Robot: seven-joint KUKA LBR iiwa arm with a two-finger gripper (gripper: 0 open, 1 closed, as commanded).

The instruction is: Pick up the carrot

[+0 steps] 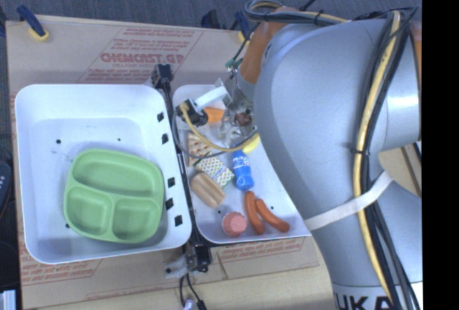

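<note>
The carrot (214, 115) lies at the far end of the right bin (269, 183), just left of the pincer (234, 123). With a cracker (197, 147) and other food packed close by, the pincer could nudge the carrot away or grab a neighbour. I cannot tell whether the pincer is spread or pressed together, or whether it holds anything.

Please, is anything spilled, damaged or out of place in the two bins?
Nothing stands out: the green plate lies flat in the left bin, and the toy foods all lie inside the right bin.
</note>
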